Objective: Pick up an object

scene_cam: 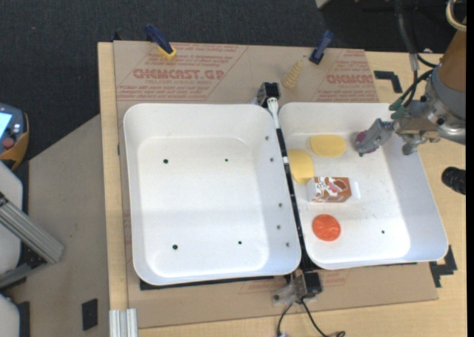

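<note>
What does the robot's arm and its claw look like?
The robot arm is a chunky grey round tube with an orange band higher up. Thin dark cables loop down beside it. At its end sits a small grey metal claw, with a little green part just behind it.

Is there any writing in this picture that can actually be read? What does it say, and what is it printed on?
"CHEMCAST GP": red print, seen upside down, on the brown board under the bins, at its far left.
The same red print repeats at the board's far right, but partly cut off; smaller lines beneath both are too blurred to read.
Small packet in the right bin: red-brown and white printing, too small to read.
</note>
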Robot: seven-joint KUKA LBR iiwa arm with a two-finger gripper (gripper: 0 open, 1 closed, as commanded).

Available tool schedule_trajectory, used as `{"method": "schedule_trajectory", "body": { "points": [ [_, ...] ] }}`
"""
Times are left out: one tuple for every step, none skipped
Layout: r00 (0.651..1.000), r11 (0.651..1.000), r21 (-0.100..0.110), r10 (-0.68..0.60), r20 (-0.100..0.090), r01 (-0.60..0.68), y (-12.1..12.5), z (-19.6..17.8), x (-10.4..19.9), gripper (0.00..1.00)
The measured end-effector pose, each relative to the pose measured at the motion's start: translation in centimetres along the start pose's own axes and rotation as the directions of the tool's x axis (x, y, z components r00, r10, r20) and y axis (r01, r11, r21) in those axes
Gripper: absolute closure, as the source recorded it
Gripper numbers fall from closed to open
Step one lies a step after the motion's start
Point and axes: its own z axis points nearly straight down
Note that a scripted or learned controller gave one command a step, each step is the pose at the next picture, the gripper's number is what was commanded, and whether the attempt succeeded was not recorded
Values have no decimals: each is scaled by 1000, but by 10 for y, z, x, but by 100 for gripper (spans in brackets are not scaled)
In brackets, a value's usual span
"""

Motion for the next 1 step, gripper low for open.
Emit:
{"method": "schedule_trajectory", "body": {
  "points": [
    [1000, 1000, 12, -8, -5, 9, -11, 93, 88, 0]
  ]
}}
